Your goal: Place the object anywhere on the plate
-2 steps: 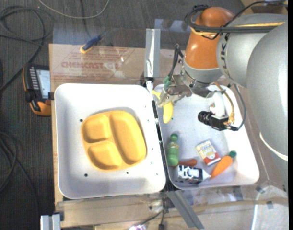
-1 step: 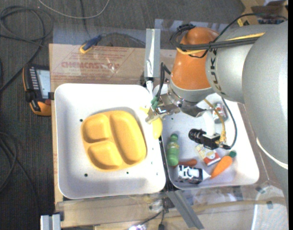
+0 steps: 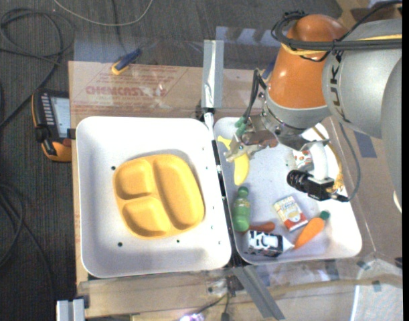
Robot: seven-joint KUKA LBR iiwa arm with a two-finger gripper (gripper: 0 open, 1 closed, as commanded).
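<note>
A yellow plate (image 3: 160,194) with three compartments lies in the middle of the left white bin (image 3: 97,142). A yellow banana (image 3: 239,169) lies at the upper left of the right bin (image 3: 341,249), close to the wall between the bins. My gripper (image 3: 246,142) hangs over the banana's upper end, below the arm's orange band. The gripper body hides part of the banana, so contact between them is unclear.
In the right bin, a green bottle (image 3: 241,210) lies just below the banana. A small juice carton (image 3: 289,212), a carrot (image 3: 310,229) and a black, white and red packet (image 3: 264,242) sit along the near side. The arm covers the bin's far right.
</note>
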